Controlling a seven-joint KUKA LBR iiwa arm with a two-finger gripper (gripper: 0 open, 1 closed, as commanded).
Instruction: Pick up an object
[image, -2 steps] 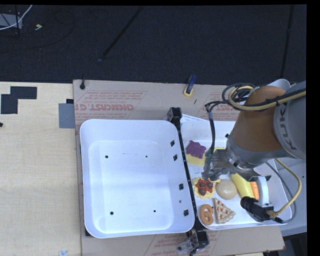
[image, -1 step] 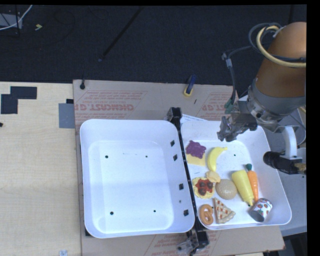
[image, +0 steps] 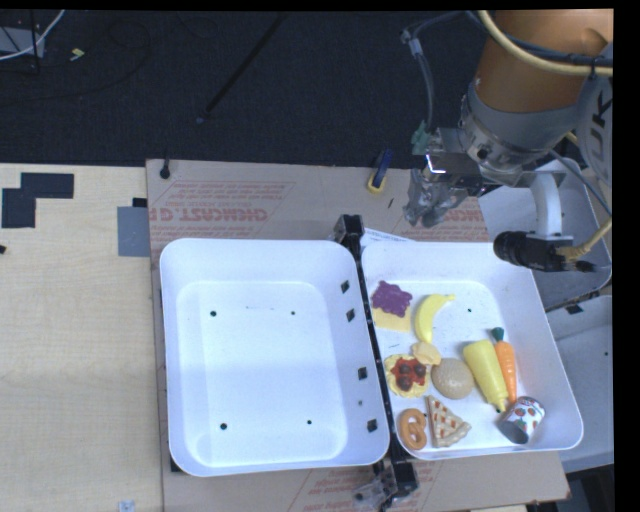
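You have the arm (image: 535, 70) drawn up at the top right of the view, its orange band high above the bench, so by my reading the pick has not begun in any useful sense: nothing is lifted, and every candidate object lies in its bin.

The left bin (image: 180, 300) has only its bare white floor to offer. The right bin (image: 560, 400) holds all the toy food, so that is where you will have to send the tool.

The gripper (image: 432, 205) hangs beyond the far rim of the right bin, over the cardboard sheet, well apart from the objects. It is small and dark against the background, so I cannot tell how it is set, and I see nothing carried in it.

Among the objects, the yellow corn cob (image: 485, 370) is the longest, with the carrot (image: 508, 368) touching its right side. The banana (image: 430, 315) lies nearer the far end, just beside the purple grapes (image: 391, 297) (which sit on a pale yellow slice). The round bun (image: 452, 379), the pizza slice (image: 446, 424) and the pretzel (image: 412, 428) cluster toward the near rim.

What is left, as I judge it, is the whole job: descend, close on one piece, and raise it clear.
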